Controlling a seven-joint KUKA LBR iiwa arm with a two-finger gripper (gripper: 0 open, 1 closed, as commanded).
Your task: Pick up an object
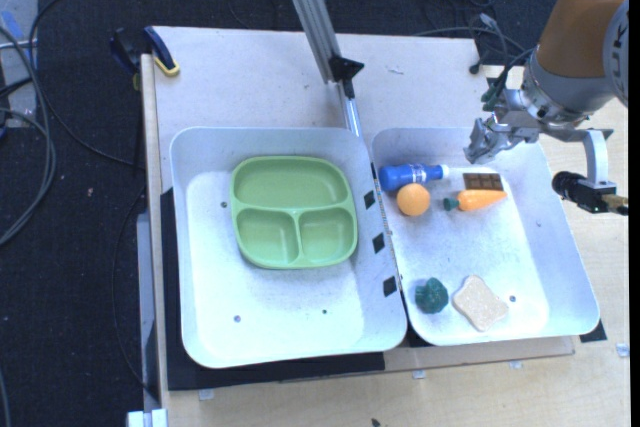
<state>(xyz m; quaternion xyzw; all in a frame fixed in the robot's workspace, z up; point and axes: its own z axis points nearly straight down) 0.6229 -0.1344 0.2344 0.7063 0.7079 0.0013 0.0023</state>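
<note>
Finds the gripper low over the far edge of the right bin, toward its far right corner, carrying nothing visible. Cannot tell from this slant whether released or clenched.

Places the nearest candidates just toward the bin's near edge from the gripper: a small brown block, flat and rectangular, and, touching it or nearly so, an orange carrot, smooth, tapered, probably plastic. Reads the carrot's long axis as roughly parallel to the far edge, with the thick end toward the right wall. Suggests a short drop and a slight pull toward the near edge, closing across the carrot's width.

Notes, further toward the left wall, an orange ball, round and glossy, just beside a blue bottle lying on its side along the same line as the carrot. Puts a knobbly teal lump and a pale bread slice, matte and spongy-looking, well apart along the near edge.

Leaves the left bin to a green divided plate, smooth plastic.
</note>
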